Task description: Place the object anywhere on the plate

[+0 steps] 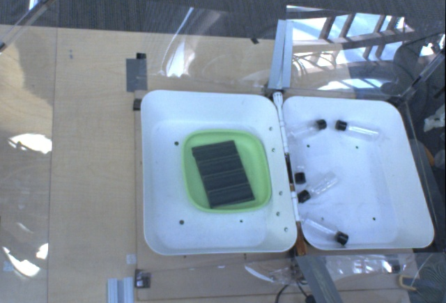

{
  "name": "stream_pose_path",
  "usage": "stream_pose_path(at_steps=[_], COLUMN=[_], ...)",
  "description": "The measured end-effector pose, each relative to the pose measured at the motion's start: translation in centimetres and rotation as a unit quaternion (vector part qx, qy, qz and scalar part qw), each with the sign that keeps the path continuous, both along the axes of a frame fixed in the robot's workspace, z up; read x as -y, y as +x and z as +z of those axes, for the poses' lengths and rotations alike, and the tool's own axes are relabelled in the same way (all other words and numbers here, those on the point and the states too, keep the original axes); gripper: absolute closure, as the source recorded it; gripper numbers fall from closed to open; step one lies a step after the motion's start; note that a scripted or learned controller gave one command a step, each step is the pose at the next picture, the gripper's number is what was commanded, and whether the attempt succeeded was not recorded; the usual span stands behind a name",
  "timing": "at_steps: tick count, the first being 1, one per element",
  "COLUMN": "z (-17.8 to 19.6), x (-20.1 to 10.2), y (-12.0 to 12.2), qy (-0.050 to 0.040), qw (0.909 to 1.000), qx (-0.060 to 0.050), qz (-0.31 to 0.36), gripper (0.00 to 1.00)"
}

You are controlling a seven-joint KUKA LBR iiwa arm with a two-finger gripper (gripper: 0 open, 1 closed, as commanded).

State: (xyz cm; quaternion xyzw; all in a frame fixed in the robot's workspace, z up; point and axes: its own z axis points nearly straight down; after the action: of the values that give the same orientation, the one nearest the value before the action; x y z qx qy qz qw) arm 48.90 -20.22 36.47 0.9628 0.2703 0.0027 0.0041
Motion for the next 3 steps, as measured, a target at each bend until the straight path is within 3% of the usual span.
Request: stream_pose_path(at_steps=[1,2,3], z=[1.8,3.0,-3.0], x=[0.4,0.4,0.3], y=[0.1,0.0,-0.1], qy=[0.0004,0.0007,0.0035], qw=[0.9959,0.9858,0.9856], qx=[0.001,0.002,-0.002], qz=[-0.090,-0.168,-0.169], gripper=[0.00,0.00,0.00])
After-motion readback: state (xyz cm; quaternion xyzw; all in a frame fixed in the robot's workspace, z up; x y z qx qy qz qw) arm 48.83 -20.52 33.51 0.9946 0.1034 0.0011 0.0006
